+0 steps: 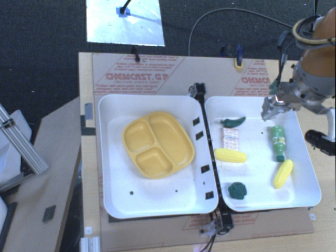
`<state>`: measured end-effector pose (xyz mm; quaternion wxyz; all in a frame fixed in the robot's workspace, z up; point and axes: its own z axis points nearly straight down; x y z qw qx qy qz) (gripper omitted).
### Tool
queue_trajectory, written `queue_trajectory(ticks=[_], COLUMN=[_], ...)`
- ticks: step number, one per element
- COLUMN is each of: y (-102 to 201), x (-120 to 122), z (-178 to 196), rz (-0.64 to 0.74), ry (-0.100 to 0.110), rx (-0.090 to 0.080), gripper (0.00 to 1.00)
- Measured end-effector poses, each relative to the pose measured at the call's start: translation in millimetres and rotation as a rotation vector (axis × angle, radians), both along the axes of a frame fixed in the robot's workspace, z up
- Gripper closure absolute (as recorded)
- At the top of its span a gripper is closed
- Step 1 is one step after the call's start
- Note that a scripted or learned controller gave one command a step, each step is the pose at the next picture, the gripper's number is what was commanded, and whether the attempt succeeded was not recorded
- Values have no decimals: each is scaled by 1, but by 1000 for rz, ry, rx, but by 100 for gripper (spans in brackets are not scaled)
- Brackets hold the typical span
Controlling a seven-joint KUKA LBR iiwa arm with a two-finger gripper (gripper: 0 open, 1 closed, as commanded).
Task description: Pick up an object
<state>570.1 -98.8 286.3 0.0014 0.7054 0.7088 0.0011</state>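
The right bin (310,193) holds a green bottle (277,143), two yellow corn cobs (230,155) (283,173), a dark green pepper (233,122), a small pink-and-white packet (230,137) and a green broccoli piece (237,190). My gripper (271,109) hangs over the bin's far right part, just above and left of the green bottle's top. Nothing shows between its fingers.
The left bin (113,193) holds a yellow divided plate (157,144). A black hinge strip (206,151) runs between the bins. Cables (226,14) cross the back of the bench. A metal sheet (125,14) lies behind on the dark floor.
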Motion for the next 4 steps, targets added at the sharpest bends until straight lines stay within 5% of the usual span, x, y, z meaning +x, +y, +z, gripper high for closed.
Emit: queue_trajectory(ticks=[3,4], y=[140,182], x=[23,47], z=[-36,-51], rz=[2,3], ry=[1,0], rx=[1,1], gripper=[100,100])
